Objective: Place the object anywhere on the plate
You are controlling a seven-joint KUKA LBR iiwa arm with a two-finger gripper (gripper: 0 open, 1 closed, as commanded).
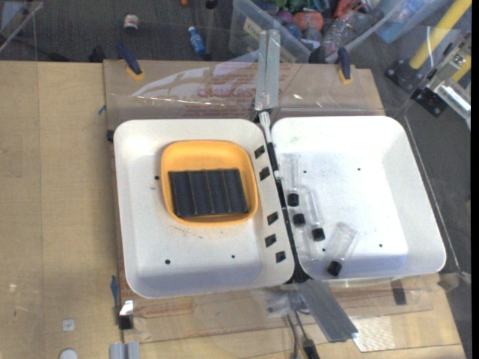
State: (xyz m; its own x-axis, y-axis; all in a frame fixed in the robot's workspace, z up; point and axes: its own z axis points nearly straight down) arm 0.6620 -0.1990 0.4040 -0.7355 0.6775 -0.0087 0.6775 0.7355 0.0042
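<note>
Lying flat, black obj [209, 193] inside orange plate [209, 154] rim.

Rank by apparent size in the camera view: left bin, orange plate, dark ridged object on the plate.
1. left bin
2. orange plate, sitting inside that bin
3. dark ridged object, lying within the plate's rim

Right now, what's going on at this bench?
Nothing is being handled at the moment. The orange plate sits in the left bin, and a dark ribbed rectangular object already lies flat on it, roughly centred. The right bin holds what look like a few clear plastic pieces with small black parts, near its left wall. Judged from how things lie, the placing step looks done.
</note>
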